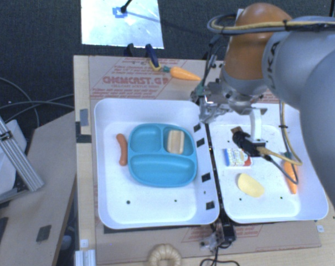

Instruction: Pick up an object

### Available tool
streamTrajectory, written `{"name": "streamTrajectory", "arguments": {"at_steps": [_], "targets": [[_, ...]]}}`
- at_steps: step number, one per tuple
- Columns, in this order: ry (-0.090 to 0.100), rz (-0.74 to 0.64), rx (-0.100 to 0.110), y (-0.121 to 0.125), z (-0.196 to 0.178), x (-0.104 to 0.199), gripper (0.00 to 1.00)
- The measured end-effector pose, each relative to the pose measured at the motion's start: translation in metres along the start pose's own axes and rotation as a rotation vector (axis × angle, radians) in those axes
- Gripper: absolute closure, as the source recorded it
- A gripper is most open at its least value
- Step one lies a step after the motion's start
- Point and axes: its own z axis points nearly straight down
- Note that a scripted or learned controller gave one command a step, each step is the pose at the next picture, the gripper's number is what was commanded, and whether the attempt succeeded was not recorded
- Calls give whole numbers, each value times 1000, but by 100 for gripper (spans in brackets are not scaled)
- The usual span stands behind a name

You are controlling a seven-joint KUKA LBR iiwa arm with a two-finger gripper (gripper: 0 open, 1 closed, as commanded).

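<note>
Over the right side of the bench we see the big grey arm (305,71) reaching in, with its orange band (256,35) just above the wrist. Under everything lies a brown cardboard sheet (128,79) with red letters on it. On the cardboard sit two white bins, touching side by side: the left bin (109,204) and the right bin (278,206). Behind the cardboard we see a shiny square sheet (120,15) on the dark floor.

Next comes a blue plate (156,169) with three parts, lying flat in the middle of the left bin. The gripper (210,114) hangs at the far end of the line where the two bins meet. We can't make out whether it is squeezed together or spread apart, and we see nothing in it.

Now the small things that could be picked up. A toy carrot (290,177) lies near the right wall of the right bin. A red-brown sausage (122,149) lies in the left bin, just beside the plate's left edge. A yellow oval lump (250,185) lies near the front of the right bin. A slice of bread (175,142) sits in the plate's far right part. A small packet (237,157) with red and blue on it lies just behind the yellow lump.

Outside the bins, a second carrot (183,73) rests on the cardboard behind the left bin, and a pale ring (164,255) lies at the front edge.
</note>
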Motion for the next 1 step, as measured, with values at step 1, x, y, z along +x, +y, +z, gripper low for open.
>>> {"name": "streamTrajectory", "arguments": {"at_steps": [1], "targets": [[-2,7,2,-6,19,-9,100]]}}
